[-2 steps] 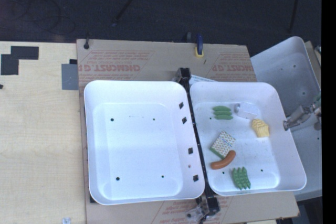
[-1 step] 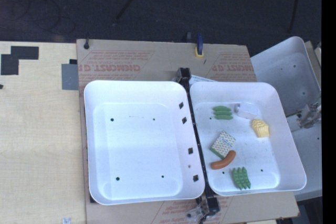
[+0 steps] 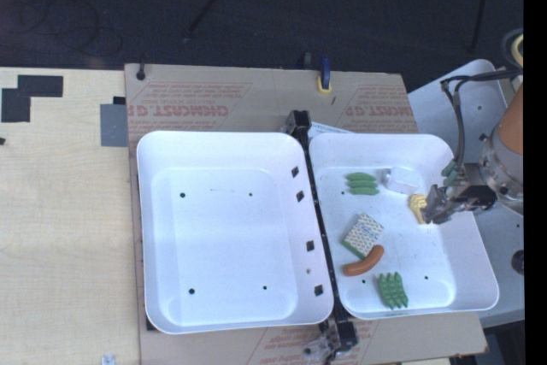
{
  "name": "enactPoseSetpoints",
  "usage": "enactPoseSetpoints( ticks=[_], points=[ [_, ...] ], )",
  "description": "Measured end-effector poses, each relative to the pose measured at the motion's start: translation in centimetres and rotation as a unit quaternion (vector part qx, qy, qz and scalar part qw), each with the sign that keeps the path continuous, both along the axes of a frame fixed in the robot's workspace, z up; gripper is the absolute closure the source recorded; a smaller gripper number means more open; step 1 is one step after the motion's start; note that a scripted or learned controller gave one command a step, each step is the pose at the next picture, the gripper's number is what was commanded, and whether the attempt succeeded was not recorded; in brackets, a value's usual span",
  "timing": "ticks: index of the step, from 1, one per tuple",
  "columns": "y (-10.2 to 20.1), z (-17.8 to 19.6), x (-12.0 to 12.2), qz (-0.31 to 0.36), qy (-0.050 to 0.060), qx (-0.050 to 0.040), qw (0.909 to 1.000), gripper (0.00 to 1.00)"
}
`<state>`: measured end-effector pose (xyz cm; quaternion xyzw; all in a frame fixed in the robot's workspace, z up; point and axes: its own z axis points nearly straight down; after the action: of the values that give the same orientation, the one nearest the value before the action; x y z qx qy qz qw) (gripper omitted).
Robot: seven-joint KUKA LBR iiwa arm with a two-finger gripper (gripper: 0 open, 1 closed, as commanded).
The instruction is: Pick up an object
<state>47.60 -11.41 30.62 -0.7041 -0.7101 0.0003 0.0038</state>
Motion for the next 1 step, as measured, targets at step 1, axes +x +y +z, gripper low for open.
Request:
enactPoseSetpoints(
  ticks=[1],
  points=[
    [7.54,6.31,0.81,0.000,-0.004,-0.0012,1.0000,1.00]
  ],
)
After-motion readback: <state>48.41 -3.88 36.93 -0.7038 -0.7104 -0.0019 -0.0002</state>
